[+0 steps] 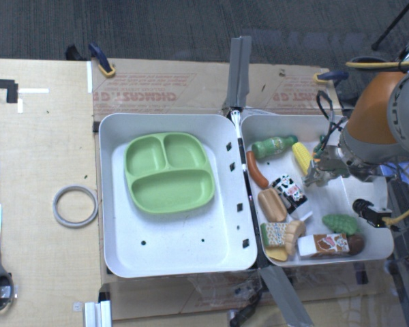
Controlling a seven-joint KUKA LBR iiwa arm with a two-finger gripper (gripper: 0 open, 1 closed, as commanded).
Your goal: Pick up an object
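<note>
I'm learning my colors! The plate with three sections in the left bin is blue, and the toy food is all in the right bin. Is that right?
Almost. The plate is green, not blue, as the camera view shows. The rest holds: it lies in the left bin, and the toy food is all in the right bin.

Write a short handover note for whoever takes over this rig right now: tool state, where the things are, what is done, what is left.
Tool: low over the right bin, beside the corn; nothing seen between its parts, grip state unclear.
Right bin holds: green bottle, corn, sausage, cow carton, bread roll, other toy foods along the front.
Left bin: green plate.
Done: no pick visible.
Left: grasp and lift one object.
</note>
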